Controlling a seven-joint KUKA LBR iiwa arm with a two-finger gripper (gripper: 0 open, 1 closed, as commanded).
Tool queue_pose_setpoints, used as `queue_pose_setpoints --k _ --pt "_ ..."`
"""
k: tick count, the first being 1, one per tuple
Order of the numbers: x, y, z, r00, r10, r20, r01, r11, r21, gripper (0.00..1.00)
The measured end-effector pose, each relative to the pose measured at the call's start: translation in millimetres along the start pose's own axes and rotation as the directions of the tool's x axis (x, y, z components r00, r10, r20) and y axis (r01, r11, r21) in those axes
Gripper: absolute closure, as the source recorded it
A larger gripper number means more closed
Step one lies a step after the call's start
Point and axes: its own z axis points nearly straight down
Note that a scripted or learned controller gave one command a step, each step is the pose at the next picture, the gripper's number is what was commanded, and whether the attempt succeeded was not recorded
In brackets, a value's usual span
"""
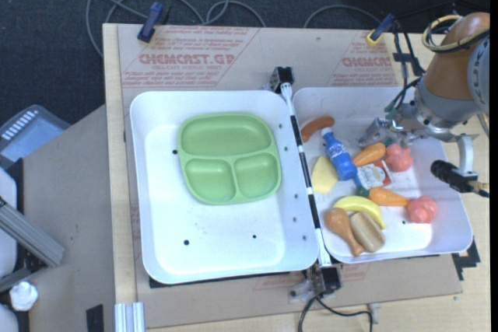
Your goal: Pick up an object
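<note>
Camera view: hand, grip unreadable, hovers amid carrot, tomato and blue bottle.

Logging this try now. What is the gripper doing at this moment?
Gripper: cannot be told whether open or closed; it sits low in the right bin, at the red toy. No object visibly held.

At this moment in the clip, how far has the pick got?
Done: the arm has reached over the right bin, its gripper low among the toy food beside the orange carrot and a red fruit. In hand: nothing visibly held; its grasp state is unreadable. Left: securing and lifting one object. The green tray lies in the left bin.
</note>
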Motion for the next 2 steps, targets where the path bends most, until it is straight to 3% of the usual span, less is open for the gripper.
queue_pose_setpoints --k 1,2 --pt "59.0 -48.9 0.4 1.000 -0.001 -0.001 0.001 1.000 0.001 0.00" --pt "62.1 -34.5 0.3 1.000 0.000 0.001 0.000 1.000 -0.002 0.00"
